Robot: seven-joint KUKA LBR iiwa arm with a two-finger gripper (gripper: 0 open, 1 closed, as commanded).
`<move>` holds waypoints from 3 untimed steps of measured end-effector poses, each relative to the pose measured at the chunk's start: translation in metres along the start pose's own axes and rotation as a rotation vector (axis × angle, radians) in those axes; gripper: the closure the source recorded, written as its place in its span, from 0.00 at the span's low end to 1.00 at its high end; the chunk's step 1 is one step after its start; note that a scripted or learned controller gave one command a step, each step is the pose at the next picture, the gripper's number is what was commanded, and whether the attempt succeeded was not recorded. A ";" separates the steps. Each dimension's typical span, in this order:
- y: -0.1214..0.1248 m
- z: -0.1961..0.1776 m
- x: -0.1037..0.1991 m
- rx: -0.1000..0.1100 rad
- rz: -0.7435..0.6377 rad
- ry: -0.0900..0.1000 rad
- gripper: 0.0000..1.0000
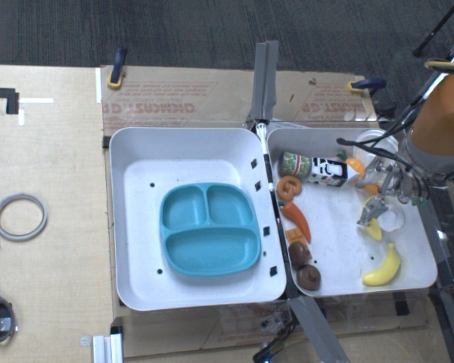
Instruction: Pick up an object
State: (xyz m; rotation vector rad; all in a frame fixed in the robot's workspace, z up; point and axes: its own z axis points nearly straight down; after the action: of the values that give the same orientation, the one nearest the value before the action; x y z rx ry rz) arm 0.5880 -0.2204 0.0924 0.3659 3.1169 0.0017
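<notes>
The right bin holds several toy foods. A yellow banana lies near its front right corner. A small yellow piece sits just above the banana. My gripper hangs low over the bin's right side, directly above that yellow piece and close to it. A green and black-and-white bottle lies on its side at the back. An orange ring, a carrot and two brown pieces line the left wall.
The left bin holds a blue divided plate. A grey divider post stands between the bins at the back. A roll of tape lies on the bench at the left. Cables run by the arm.
</notes>
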 end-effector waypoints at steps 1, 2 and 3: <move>0.001 -0.011 -0.001 -0.001 0.000 -0.002 1.00; 0.001 -0.010 -0.001 -0.001 0.000 -0.002 0.00; 0.001 -0.021 -0.003 -0.001 0.000 -0.008 1.00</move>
State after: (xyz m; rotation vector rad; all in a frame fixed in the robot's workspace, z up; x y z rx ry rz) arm 0.5908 -0.2201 0.1133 0.3645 3.1086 0.0012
